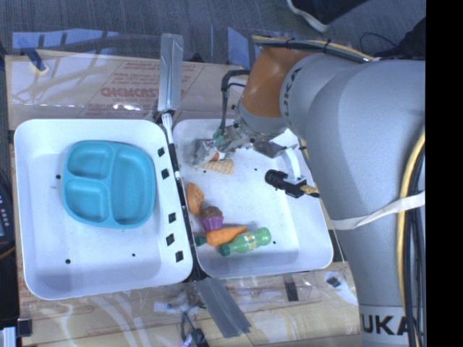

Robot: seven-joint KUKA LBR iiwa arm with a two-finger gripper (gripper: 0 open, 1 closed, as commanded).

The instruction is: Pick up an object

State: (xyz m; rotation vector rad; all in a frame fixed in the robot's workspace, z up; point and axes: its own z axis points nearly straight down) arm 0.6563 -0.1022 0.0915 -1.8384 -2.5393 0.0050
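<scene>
My gripper [207, 150] is low in the back left corner of the right bin [315, 248], with the grey arm and its orange band reaching in from the right. A waffle cone [221, 167] lies just in front of the gripper, touching or almost touching it. Along the bin's left and front sides lie an orange piece [194, 197], a purple-topped cupcake [211, 217], a carrot [225, 235] and a green bottle [248, 241]. Something small and colourful shows at the gripper's tip, too blurred to name.
The left bin [29, 266] holds a blue divided plate [110, 183]. A ridge with black clips [172, 208] separates the two bins. The arm covers the right bin's back right part.
</scene>
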